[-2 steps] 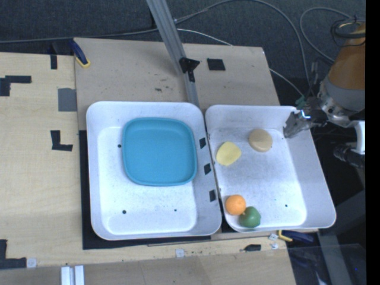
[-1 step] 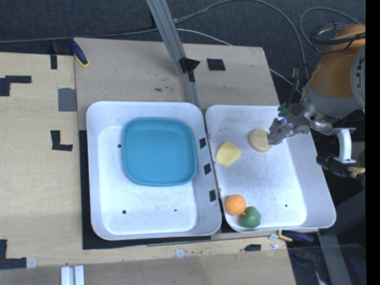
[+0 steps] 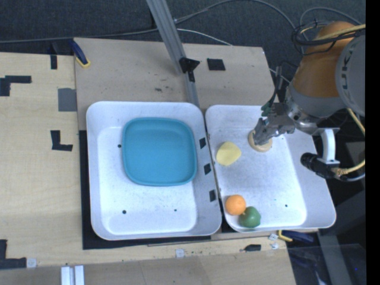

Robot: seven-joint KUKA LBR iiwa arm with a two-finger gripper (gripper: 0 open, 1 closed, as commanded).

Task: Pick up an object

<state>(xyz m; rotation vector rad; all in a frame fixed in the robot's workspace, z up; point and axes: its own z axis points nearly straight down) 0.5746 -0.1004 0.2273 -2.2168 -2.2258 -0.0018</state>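
In the right bin [image 3: 297, 186] lie a pale yellow lump [image 3: 228, 154] near its left wall, an orange ball [image 3: 236, 204] and a green ball [image 3: 250, 217] at the front, and a small tan round piece [image 3: 260, 144] toward the back. My gripper [image 3: 264, 132] hangs low directly over the tan piece, touching or nearly touching its top. The gripper's body covers part of that piece.
The left bin [image 3: 107, 159] holds a large blue square plate [image 3: 159, 151]. A grey metal pole [image 3: 172, 34] slants across the bench behind the bins. Cables trail behind the bench and beside the arm at the right.
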